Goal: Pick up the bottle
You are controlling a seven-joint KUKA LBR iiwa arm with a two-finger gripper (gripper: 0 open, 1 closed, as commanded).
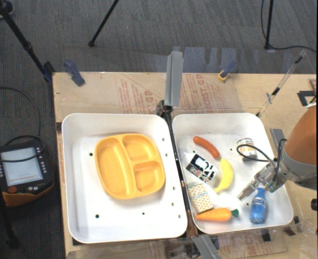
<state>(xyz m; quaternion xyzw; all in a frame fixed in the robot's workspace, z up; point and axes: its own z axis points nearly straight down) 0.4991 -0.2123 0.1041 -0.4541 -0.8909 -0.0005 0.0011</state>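
Grey carpet and tripod legs surround a wooden bench (121,93) bearing two white bins. At the right bin's (229,120) four o'clock corner lies the bottle (258,209), flat on the floor, its long axis running roughly twelve to six, its cap end seemingly toward twelve under the tool. Just above it hangs the gripper (258,185), fingers spread and straddling nothing, so the bottle is not yet grasped. Closing and lifting are left. A carrot (215,215) lies at the bottle's nine o'clock.
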